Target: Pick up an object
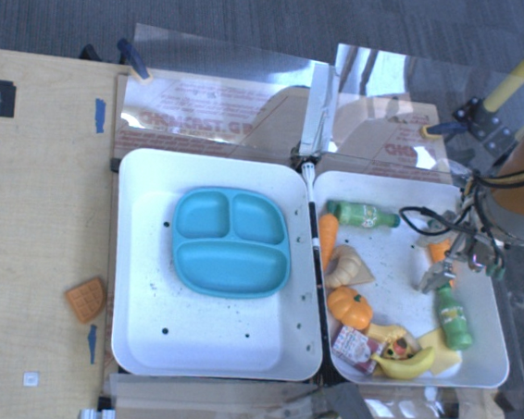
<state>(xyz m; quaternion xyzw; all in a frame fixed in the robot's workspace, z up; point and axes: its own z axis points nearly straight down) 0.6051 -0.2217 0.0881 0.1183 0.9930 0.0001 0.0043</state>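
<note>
Left shallow white plastic bin [129, 320]: holds one sky-blue three-compartment plastic plate [231, 243], rigid and smooth, broad and flat, poor for a two-finger pinch except at its rim.

Right shallow white plastic bin [492, 368]: holds the small goods.
- Green plastic bottle with label [362, 214], lying along the far edge; light, stiff, likely to roll; take across the body.
- Second green plastic bottle [453, 323], near the right edge, just below the gripper [437, 280]; same handling.
- Yellow toy banana [409, 363], near edge; light, curved.
- Orange toy pumpkin [351, 307], left edge; round, may slip.
- Orange toy carrot [327, 238], against the left edge; slim.

The gripper hangs low over the right side; cannot tell how far its fingers are spread, and nothing is visibly held.
</note>
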